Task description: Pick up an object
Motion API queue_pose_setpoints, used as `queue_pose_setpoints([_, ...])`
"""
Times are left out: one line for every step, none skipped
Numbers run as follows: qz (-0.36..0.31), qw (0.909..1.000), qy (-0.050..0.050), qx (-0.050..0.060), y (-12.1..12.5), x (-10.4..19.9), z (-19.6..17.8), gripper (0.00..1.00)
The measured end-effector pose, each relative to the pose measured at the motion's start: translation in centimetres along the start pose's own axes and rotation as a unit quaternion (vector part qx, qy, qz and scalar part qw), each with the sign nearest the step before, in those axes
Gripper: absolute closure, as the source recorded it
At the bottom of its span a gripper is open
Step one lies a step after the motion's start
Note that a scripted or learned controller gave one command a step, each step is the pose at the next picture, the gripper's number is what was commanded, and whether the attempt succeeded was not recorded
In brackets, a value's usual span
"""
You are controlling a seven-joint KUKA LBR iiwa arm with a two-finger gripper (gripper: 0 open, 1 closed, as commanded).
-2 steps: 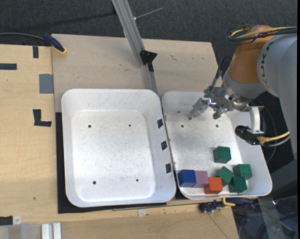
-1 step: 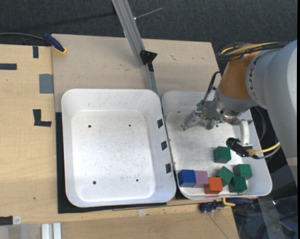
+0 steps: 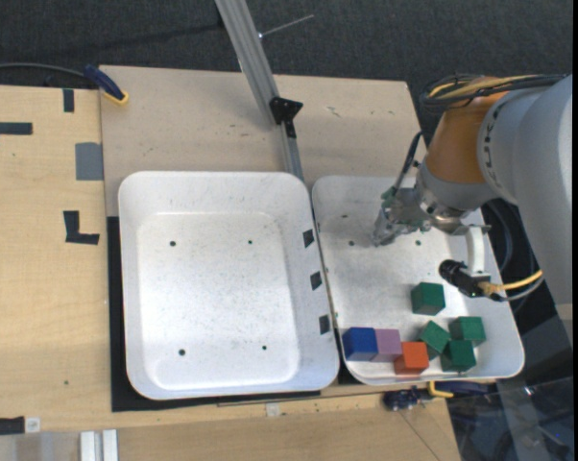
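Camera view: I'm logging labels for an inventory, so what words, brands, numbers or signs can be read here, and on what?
None can be read.
The blocks in the right bin, such as the blue block and the orange block, show plain faces.
The black shapes on the bench are tape marks, not letters.

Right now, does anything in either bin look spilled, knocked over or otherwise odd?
Nothing stands out. The blocks sit inside the right bin, bunched at its near edge: a blue block, a purple block, an orange block and four green blocks, one apart from the rest. The gripper hangs over bare bin floor.
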State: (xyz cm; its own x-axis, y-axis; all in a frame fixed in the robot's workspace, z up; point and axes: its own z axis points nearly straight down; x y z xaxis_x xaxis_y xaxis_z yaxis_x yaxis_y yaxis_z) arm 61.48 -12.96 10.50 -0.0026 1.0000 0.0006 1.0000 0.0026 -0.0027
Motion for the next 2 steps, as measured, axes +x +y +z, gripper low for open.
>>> queue_pose_setpoints([0.000, 1.0000, 0.000, -0.004, 0.1, 1.0, -5.8, 1.00])
queue_pose_setpoints([0.001, 1.0000, -0.001, -0.003, 0.2, 1.1, -9.9, 1.00])
